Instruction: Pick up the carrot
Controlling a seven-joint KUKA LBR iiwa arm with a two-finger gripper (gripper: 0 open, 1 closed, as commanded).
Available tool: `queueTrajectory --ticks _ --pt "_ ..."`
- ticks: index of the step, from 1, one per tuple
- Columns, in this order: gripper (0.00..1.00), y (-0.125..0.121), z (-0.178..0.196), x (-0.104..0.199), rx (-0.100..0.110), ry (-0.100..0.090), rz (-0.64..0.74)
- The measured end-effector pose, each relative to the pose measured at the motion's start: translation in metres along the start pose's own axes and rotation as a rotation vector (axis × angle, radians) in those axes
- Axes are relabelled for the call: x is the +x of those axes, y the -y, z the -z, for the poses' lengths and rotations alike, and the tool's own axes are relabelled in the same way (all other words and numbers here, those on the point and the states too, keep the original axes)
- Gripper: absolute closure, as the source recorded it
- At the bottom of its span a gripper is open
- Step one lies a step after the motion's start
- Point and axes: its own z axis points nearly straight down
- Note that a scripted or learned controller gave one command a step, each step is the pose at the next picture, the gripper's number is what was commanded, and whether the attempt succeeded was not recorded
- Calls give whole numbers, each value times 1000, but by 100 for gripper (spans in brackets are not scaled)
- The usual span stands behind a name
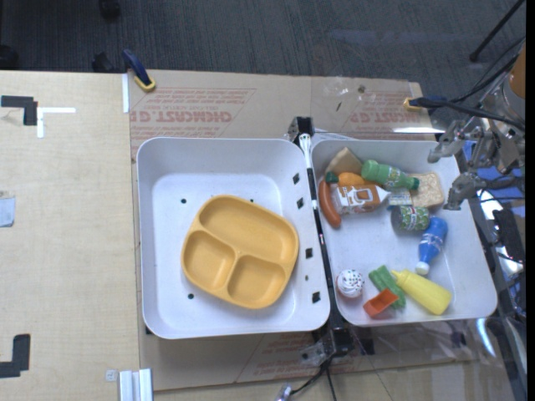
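A yellow divided plate (241, 251) is seen in the left bin (159, 165). The carrot (382, 304) is found near the front of the right bin (475, 266), beside a yellow bottle (424, 291). The tool (458, 167) is held over the right bin's far right edge, well apart from the carrot; its opening cannot be told.

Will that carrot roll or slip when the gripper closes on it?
The carrot looks like a small, rigid, light toy. Its tapered shape may slip from a pinch. It lies wedged beside a green piece and the yellow bottle, so rolling seems unlikely, but neighbours may shift.
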Motion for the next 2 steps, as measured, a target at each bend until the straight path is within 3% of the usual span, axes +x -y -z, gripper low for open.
queueTrajectory --ticks 1,2 --pt "0 -49 -160 19 1 1 -27" --pt "0 -155 -71 52 -1 2 -32"
